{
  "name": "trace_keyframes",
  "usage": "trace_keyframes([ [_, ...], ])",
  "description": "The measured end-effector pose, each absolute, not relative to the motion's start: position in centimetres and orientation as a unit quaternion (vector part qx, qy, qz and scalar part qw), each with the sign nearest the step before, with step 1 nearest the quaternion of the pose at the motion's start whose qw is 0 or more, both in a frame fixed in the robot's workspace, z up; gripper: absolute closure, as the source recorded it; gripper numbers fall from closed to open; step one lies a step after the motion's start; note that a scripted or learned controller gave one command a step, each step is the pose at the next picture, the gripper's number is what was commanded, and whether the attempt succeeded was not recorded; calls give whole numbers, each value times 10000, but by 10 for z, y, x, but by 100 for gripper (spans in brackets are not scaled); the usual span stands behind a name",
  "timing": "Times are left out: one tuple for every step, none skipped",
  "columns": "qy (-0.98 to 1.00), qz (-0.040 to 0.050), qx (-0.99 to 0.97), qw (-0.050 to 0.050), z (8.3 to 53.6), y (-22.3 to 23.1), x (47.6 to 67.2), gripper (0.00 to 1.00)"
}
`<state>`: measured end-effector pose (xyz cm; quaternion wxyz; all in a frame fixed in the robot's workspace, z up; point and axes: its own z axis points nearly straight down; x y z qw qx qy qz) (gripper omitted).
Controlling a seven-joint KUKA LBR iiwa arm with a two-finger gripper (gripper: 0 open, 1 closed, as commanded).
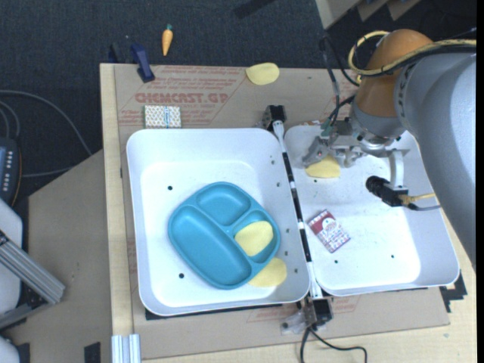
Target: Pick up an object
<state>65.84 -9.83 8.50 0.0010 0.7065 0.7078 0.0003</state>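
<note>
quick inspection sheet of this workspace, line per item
surface: two white bins side by side, left bin, right bin, on a cardboard-topped bench
job's things: blue divided tray in left bin with yellow piece in one compartment, another yellow piece at its edge; yellow piece and red packet in right bin
clutter: yellow piece, patterned packet on bench
grippers: hand low over right bin's yellow piece
cables: yellow and black loops by wrist
surroundings: dark carpet, small carrot toy

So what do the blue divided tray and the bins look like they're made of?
The blue tray looks like moulded plastic: uniform colour, soft sheen, rounded compartment walls. The left bin and right bin look like thin, smooth white plastic with rounded corners, though painted metal can't be excluded.
</note>
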Motion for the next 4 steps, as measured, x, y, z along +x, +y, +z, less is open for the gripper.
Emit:
trace_keyframes([
  [7082,16,7060,37,97,-98,660,100],
  [7081,14,7061,35,97,-98,660,0],
  [7075,2,7068,15,85,-95,667,0],
  [7080,13,7062,41,96,-94,668,100],
])
